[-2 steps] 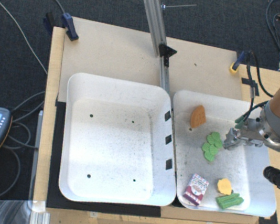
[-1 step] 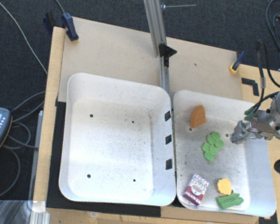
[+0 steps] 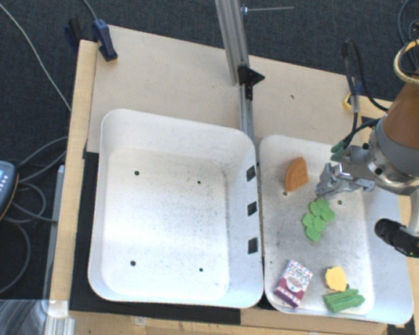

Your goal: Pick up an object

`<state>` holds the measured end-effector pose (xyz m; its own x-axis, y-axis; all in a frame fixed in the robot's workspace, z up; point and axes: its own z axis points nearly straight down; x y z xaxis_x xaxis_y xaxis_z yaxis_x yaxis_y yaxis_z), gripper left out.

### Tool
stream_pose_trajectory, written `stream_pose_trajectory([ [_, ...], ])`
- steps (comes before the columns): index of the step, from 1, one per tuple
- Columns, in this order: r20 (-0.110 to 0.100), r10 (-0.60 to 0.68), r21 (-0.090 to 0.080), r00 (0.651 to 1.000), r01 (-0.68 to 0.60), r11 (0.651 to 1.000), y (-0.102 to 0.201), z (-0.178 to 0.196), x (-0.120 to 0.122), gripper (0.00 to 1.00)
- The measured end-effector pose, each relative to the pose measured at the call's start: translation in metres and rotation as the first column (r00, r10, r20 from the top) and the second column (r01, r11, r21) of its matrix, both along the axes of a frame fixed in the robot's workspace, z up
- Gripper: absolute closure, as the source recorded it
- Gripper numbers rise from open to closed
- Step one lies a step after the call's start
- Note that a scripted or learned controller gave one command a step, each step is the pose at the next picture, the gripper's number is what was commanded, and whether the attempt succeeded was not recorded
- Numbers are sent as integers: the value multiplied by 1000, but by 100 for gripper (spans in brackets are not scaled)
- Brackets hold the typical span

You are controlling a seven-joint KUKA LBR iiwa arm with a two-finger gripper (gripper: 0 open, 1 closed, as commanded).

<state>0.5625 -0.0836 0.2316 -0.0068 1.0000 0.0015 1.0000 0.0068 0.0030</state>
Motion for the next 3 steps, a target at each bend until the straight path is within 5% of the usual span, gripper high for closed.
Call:
stream_pose_trajectory([
  [3, 0, 0, 1, 1000, 0, 1000, 149, 13, 55, 100],
])
